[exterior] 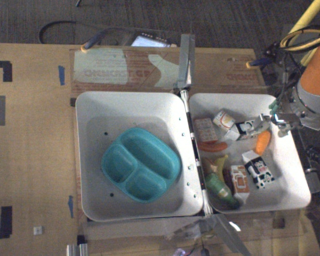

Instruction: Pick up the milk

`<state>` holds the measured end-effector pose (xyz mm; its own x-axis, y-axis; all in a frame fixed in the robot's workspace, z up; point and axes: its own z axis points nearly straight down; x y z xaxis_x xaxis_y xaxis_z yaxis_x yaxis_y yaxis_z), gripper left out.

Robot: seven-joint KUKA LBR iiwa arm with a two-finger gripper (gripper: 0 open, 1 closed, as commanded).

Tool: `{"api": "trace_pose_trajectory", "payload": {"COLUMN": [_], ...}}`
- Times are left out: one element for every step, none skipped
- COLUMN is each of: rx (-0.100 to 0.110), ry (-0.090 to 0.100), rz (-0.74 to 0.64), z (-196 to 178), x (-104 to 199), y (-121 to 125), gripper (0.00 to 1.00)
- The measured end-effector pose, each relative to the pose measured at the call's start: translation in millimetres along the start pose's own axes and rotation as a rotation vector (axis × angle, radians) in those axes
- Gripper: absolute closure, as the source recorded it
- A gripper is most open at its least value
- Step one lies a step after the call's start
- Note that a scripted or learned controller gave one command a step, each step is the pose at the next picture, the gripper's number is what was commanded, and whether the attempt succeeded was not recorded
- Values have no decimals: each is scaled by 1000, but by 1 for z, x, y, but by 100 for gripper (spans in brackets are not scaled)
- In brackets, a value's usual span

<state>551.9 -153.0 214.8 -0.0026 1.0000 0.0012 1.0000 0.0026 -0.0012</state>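
Note:
The milk (258, 173) is a small white carton with black cow patches, lying on its side in the right bin (296, 164), near that bin's front right. My gripper (247, 127) hangs low over the middle of the same bin, up and to the left of the milk and clearly apart from it. It sits between a small white and orange carton (224, 119) and an orange carrot (262, 142). Nothing can be made out in its grasp. The arm's wrist with the orange band (314, 79) enters from the right.
The right bin also holds a pink box (204, 127), a red piece (212, 146), a banana (220, 164), a green bottle (220, 188) and an orange and white carton (240, 181) just left of the milk. A teal divided plate (141, 164) lies in the left bin (90, 121).

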Motion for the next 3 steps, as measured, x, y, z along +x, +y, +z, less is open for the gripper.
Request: {"api": "trace_pose_trajectory", "payload": {"rx": [-5, -27, -34], "ry": [-3, -19, -22], "rz": [-101, -214, -210], "z": [107, 120, 110], "x": [-23, 38, 36], "y": [-52, -66, -64], "gripper": [0, 0, 100]}}
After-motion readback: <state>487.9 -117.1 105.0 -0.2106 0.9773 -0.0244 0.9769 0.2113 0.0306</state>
